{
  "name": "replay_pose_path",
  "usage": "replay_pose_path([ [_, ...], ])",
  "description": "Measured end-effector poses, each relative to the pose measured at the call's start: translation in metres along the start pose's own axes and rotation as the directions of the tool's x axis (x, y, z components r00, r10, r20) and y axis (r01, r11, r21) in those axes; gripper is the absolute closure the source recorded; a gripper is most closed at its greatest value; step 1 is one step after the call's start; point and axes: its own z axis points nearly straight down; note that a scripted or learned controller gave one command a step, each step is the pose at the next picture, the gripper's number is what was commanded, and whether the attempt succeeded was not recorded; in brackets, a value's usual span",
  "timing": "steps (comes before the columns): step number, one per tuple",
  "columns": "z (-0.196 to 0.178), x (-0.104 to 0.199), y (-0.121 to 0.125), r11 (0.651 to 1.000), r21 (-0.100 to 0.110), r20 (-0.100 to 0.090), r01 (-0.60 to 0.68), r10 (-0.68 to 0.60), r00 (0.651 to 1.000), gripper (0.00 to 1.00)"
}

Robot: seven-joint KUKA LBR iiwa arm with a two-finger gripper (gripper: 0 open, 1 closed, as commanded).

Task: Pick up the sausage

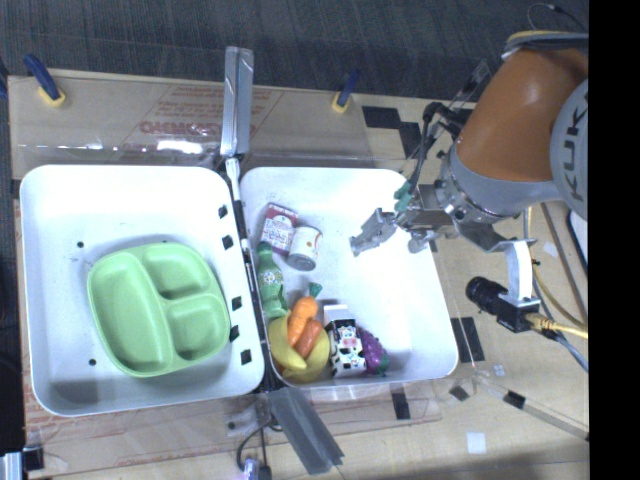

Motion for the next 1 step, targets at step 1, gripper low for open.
replay_pose_path([
  [1, 0.0472, 0.0071, 0.0067, 0.997, 0.000, -0.001, -0.074, 0.074, 0.997, 0.00],
])
